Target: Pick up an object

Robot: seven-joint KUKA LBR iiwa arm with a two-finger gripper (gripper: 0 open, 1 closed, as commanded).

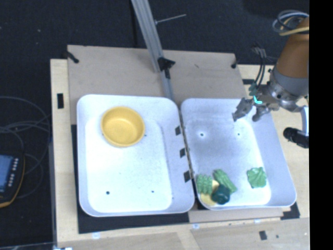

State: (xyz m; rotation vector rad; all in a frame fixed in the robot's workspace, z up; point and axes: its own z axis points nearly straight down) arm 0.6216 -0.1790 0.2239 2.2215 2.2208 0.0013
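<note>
Green toys (222, 181) clustered, right bin (270, 155) near edge; claw (248, 112) apart, open.

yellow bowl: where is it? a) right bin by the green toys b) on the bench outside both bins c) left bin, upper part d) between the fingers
c: the yellow bowl sits in the upper part of the left bin, far from the green toys clustered at the lower edge of the right bin.

Bench (62, 155): pale wood, filling the middle of the frame.
Board (119, 72): tan sheet, upper centre, flat on bench.
Left bin (88, 155): white, centre-left.
Right bin (270, 155): white, centre-right, touching the left bin.
</note>
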